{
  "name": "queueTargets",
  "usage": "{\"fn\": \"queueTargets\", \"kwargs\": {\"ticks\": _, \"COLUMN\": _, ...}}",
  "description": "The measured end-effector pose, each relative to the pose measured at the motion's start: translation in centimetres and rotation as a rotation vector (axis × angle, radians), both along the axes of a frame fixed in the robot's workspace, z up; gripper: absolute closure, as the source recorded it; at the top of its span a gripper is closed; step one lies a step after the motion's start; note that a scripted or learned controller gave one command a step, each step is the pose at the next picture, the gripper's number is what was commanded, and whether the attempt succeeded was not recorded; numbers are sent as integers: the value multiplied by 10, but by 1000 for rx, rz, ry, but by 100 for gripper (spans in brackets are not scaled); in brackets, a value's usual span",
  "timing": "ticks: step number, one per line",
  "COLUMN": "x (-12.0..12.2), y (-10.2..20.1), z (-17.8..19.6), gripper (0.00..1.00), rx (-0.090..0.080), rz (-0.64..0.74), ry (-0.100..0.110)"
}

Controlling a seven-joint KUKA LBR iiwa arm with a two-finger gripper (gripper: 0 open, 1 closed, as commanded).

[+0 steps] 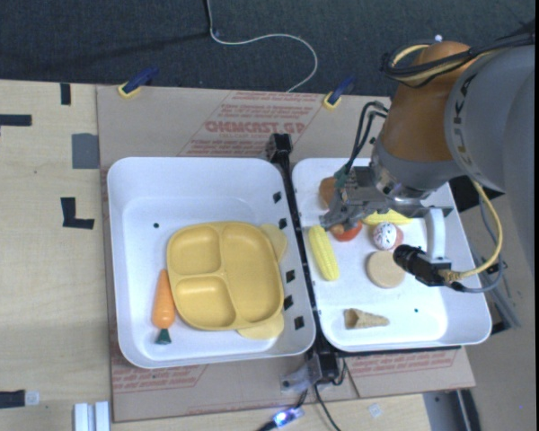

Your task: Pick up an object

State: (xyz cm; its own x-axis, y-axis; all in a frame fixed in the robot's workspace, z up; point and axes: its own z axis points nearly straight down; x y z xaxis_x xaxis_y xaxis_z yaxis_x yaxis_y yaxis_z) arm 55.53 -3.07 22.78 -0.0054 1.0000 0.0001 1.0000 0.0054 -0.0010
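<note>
Cracker wedge point(365, 319) is sitting near, gripper point(343, 212) is hovering over the red thing point(346, 233), can't tell its jaws.

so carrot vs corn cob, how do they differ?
The carrot is orange with a green tip; the corn cob is yellow. The carrot lies in the left bin beside the yellow divided plate; the corn cob lies in the right bin near the gripper. Both are elongated and lie flat.
</note>
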Motion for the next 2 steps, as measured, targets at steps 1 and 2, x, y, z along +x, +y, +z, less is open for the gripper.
{"fn": "queueTargets", "kwargs": {"ticks": 1, "x": 36, "y": 35, "z": 5, "gripper": 100, "rx": 1, "rz": 0, "ry": -2}}
{"fn": "queueTargets", "kwargs": {"ticks": 2, "x": 58, "y": 75, "z": 1, "gripper": 100, "rx": 0, "rz": 0, "ry": -1}}
